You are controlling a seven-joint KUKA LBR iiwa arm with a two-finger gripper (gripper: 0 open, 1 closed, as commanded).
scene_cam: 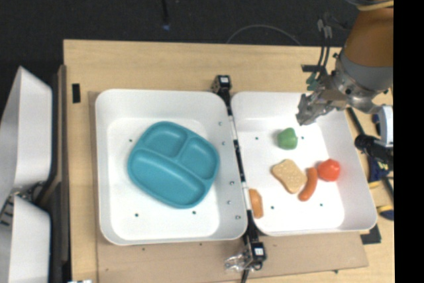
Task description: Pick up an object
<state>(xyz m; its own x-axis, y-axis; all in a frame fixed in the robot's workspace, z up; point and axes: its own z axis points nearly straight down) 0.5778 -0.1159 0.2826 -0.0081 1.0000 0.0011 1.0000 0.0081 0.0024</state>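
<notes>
The right bin (344,205) holds a green round object (287,138), a slice of toy bread (288,175), a red tomato (328,169), an orange-red sausage (309,184) and a small orange piece (256,203) near its left wall. My gripper (306,113) hangs over the far part of this bin, just up and right of the green object, with nothing visibly between its fingers. The arm's orange band (368,36) rises behind it at the right.
The left bin (109,209) holds a teal divided plate (173,163). Black clips (222,83) sit at the seam between the bins, far and near. White boxes (30,136) stand off the bench's left edge. Cables hang by the wrist.
</notes>
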